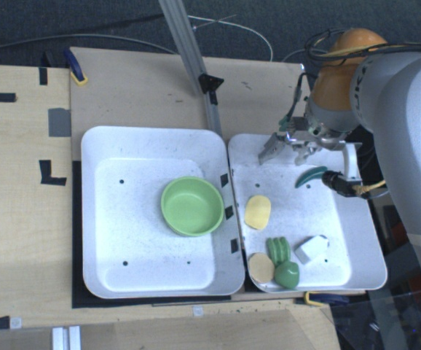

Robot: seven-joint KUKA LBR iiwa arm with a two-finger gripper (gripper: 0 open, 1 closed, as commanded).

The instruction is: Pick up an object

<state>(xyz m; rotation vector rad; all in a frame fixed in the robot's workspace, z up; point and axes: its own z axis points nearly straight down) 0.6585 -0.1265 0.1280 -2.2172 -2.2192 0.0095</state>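
- Camera view, far left: bare wooden table (21,195) with dark tape marks, well apart from any object worth grasping.
- Left bin (101,210): holds one green bowl (192,206), upright, resting right of centre near the shared wall; plenty of open white floor around it, likely an easy drop zone, though the round rim looks awkward for a two-finger pinch.
- Slanted grey pole (189,46) crossing from top centre down to the bins' meeting edge; probably a fixture, worth avoiding on any sweep leftward.
- Right bin (356,268): candidates for picking. Yellow soft-looking piece (258,212) lying alone near the left wall, free on most sides, so judged the easiest target.
- Near the front rim, crowded together: tan round piece (261,268), green ribbed item (278,249) and green ball-like item (287,275) touching one another; white block (313,249) just beside. Tight cluster against the rim, little finger room.
- Small dark-green curved piece (311,176) toward the back right, free-lying.
- End effector (289,143) hovering over the right bin's back edge, nothing between its fingers; spread cannot be told from here.
- Not yet over any object; descent over the yellow piece looks clearest.
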